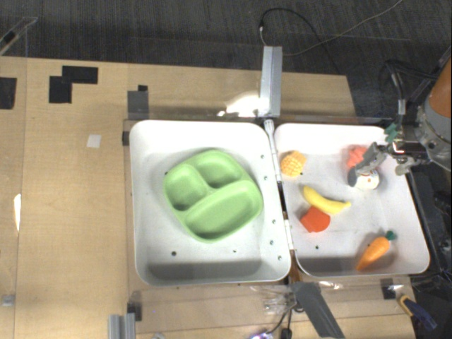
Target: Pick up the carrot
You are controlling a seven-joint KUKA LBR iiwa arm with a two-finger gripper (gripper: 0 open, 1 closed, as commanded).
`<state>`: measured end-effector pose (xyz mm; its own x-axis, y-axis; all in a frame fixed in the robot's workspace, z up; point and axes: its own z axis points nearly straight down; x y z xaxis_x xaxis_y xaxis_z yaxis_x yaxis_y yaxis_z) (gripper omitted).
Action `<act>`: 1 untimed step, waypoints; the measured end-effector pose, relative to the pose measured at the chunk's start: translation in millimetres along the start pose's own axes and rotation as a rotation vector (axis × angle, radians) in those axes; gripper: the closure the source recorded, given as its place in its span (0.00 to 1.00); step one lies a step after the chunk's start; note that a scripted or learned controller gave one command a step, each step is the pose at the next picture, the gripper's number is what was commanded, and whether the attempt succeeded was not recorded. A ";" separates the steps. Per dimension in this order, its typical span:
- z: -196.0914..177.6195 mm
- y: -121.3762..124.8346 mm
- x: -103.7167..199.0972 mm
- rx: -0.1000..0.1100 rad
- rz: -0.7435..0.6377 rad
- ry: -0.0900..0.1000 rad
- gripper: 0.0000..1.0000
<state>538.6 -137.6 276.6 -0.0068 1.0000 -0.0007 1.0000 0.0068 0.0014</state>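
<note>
Pale wood bench [63, 210], dark carpet beyond, black tape patches [70, 82] at far left. Left bin [145, 260] holds green divided plate [212, 193], tilted, near middle. Metal post [272, 76] rises at seam between bins, cable [332, 30] trailing off behind. Right bin [417, 256]: corn piece [292, 163] just right of seam, banana [325, 200] beyond it, red block [316, 220] touching banana's near side. Carrot [375, 250] lies in bin's near right corner, well apart from gripper [367, 168]. Gripper hangs over pink and white toy [361, 167] at far right side; finger spread and any hold, cannot tell.
</note>
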 end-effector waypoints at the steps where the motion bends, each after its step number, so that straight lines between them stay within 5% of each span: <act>1: 11.5 51.6 -27.8 0.000 0.344 -0.001 0.00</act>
<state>590.4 -165.1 265.2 0.3309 0.9437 -0.0008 0.9437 -0.3309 0.0012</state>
